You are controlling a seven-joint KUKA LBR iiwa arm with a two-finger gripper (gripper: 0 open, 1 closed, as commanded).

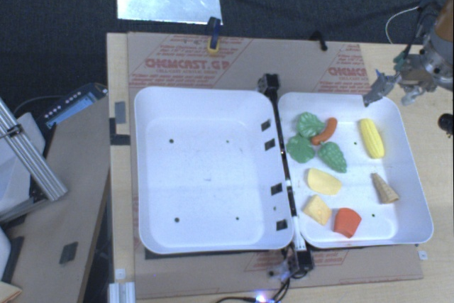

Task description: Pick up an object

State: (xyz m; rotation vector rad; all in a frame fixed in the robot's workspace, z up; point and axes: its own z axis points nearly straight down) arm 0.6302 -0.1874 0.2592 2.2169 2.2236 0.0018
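One gripper hangs at the upper right of the view, above the far right corner of the right bin. Its two fingers are spread apart, one grey tip pointing down-left toward the bin's back rim, the other toward the right, with nothing between them.

Nearest to it, inside the right bin, lies a yellow corn cob, lengthwise and clear of its neighbours. To the cob's left sits a cluster: two green leafy pieces with a small orange sausage lying across them, and a third green piece just beside. Below these rest a pale yellow lemon-like piece, a yellow cheese wedge and a red-orange block. A tan cone lies near the right wall. The left bin sits beside it, sharing a black hinged divider. Both bins rest on a brown board on the desk.

Judging by this, the task is at its opening step: the approach, with no object chosen or touched yet. The next move would call for bringing the gripper over a single object, lining the fingers across its narrow side, and descending. The corn cob looks the easiest choice, being close and isolated; the leafy cluster risks a muddled grasp.
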